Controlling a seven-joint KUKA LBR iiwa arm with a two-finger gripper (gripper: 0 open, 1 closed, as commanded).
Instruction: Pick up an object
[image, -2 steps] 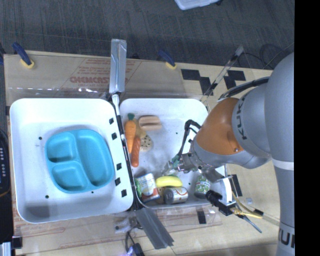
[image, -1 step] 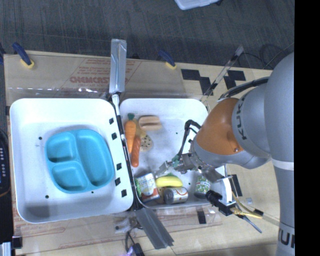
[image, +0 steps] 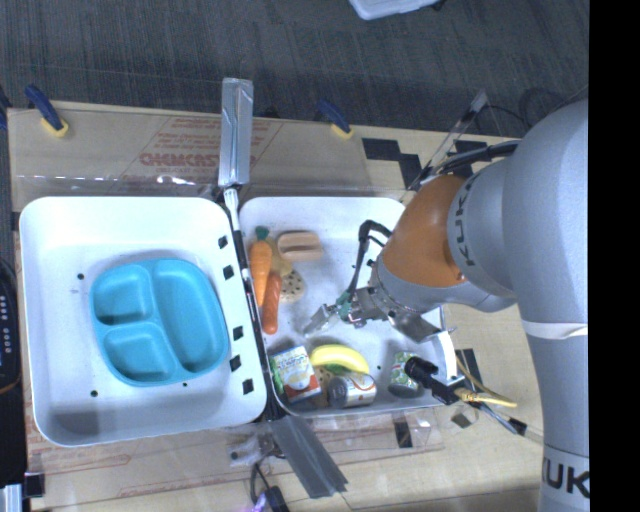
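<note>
My gripper (image: 331, 314) hangs over the middle of the right bin (image: 330, 215), above bare white floor, and I see nothing held in it. To its left lie an orange carrot (image: 261, 268) and a second orange stick (image: 271, 303) along the bin's left wall. A tan bun (image: 298, 243) and a round cookie (image: 291, 287) sit near them. In front of the gripper lies a yellow banana (image: 340, 357), with a small carton (image: 291, 368) and a can (image: 353, 389) at the near wall. A green packet (image: 402, 374) rests at the near right.
The left bin (image: 50, 300) holds a blue divided plate (image: 158, 319). A metal divider (image: 236, 130) stands between the bins at the back. The grey arm with its orange band (image: 430, 245) covers the right bin's right side.
</note>
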